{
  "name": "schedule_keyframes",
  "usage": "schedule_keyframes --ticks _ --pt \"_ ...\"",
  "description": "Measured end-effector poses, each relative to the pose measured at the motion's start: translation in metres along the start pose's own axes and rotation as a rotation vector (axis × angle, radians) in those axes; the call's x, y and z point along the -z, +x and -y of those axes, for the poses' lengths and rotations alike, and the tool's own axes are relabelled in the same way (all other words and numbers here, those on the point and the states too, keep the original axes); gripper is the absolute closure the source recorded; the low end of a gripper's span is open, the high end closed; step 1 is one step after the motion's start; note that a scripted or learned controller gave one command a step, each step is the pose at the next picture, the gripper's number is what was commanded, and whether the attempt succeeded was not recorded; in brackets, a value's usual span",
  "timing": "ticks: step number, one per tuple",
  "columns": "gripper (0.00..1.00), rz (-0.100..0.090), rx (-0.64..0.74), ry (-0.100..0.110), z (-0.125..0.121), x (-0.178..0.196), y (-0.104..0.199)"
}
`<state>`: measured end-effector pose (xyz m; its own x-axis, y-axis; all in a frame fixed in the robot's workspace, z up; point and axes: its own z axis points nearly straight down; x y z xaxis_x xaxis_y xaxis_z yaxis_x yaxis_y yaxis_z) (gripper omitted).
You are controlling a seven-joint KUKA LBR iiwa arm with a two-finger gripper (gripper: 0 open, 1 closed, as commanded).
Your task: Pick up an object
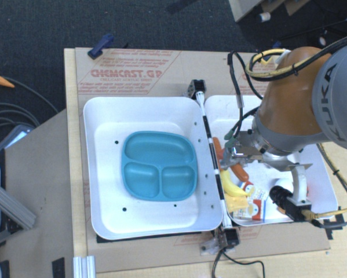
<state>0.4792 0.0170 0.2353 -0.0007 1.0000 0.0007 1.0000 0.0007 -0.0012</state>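
From my remote station I see the grey-and-orange arm reaching in over the right bin, its wrist low above a small heap of play food at that bin's near left corner. The pincer sits under the wrist, just above the heap; whether it is spread or pressed together I cannot tell, since the arm's bulk covers most of it. The candidate objects lie on the bin floor: a yellow banana, a reddish sausage-like piece just beside it, an orange piece against the dividing wall, and a red-and-white carton near the front edge. Nothing appears lifted clear of the bin. In the left bin a blue divided plate lies flat, well apart from the arm. By my reading the pick is not yet made: the approach looks complete, while the grasp and the lift are left to do.
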Motion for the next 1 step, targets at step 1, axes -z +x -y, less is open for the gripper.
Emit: schedule_keyframes --ticks 1 --pt "1.00 0.001 0.000 0.000 0.0000 0.0265 0.0099"
